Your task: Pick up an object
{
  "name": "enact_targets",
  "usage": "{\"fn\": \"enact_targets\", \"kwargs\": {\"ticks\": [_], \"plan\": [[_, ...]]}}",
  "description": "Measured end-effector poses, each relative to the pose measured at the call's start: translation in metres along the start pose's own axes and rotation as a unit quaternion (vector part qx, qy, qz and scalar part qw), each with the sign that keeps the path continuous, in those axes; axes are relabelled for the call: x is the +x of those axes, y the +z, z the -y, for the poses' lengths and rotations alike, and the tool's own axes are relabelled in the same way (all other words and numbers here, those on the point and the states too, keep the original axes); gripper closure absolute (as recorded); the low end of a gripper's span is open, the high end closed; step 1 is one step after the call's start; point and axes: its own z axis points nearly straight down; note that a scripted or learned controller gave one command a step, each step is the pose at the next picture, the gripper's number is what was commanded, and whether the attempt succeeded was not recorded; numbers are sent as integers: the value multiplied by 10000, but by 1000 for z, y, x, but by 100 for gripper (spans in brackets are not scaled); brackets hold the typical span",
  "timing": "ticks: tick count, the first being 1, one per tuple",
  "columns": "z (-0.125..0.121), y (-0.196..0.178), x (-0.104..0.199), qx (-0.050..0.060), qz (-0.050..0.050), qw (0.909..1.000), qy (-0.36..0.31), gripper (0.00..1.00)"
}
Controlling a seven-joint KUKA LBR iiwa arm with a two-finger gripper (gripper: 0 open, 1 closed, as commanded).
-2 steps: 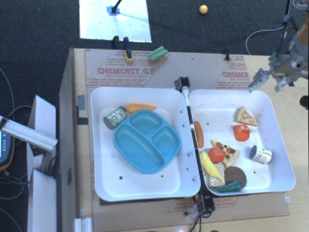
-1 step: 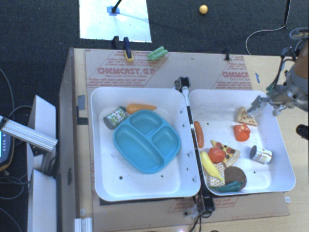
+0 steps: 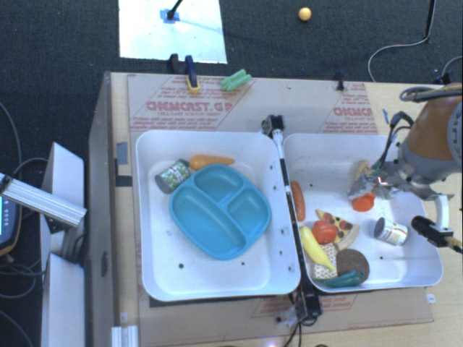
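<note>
You see two shallow white bins side by side on the tabletop [image 3: 217, 100].

Left bin [image 3: 155, 259]:
- A blue divided plate [image 3: 219, 210] lies at the centre, its three compartments bare.
- A small can [image 3: 173, 175] lies on its side at 10 o'clock from the plate, touching its rim.
- A carrot [image 3: 210, 161] lies at 12 o'clock from the plate, just beside the can.

Right bin [image 3: 416, 266]:
- A sausage [image 3: 298, 199] lies along the left wall.
- A banana [image 3: 313, 249], a red tomato [image 3: 325, 231], a pizza slice [image 3: 344, 228], a brown round cookie [image 3: 352, 264] and a dark green pepper [image 3: 341, 280] crowd the 7 o'clock corner, touching or overlapping one another.
- A small white cup [image 3: 391, 231] lies on its side at 4 o'clock from the bin's centre.
- A small orange object [image 3: 363, 202] lies near the centre, at 10 o'clock from the cup.

The arm [image 3: 434, 139] reaches in from 3 o'clock. Its pincer [image 3: 364, 186] sits low over the right bin, directly at the orange object. You cannot tell how far the pincer is open, nor whether it has hold of anything.
</note>
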Motion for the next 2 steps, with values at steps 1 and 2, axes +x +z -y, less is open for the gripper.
{"fn": "enact_targets", "kwargs": {"ticks": [1,2], "plan": [[-1,-11,0,-14,4,10000,-6,100],[-17,-93,70,-11,-3,10000,-15,100]]}}
